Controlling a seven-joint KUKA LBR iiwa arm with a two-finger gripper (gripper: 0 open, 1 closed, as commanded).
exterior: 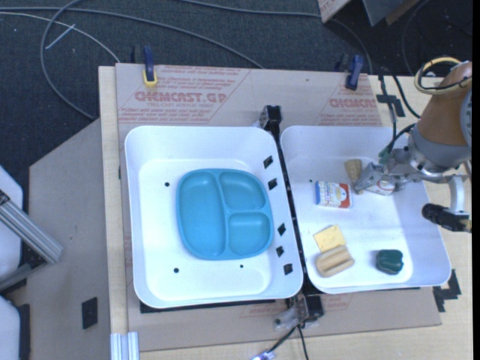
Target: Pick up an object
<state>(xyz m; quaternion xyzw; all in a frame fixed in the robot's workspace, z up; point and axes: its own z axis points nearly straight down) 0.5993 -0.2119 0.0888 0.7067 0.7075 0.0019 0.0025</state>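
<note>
Gripper (365, 180) low in the right bin (420, 276) beside a small carton (332, 194), its state unclear, perhaps touching it

blue divided plate (224, 212) | in left bin (142, 201) | two blue clamps (148, 66)

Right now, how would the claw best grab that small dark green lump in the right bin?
Probably from straight above, closing across the middle of the small dark green rounded lump. It lies alone near the right white bin's front corner, with bare floor around it, so the claw has room either side.
</note>
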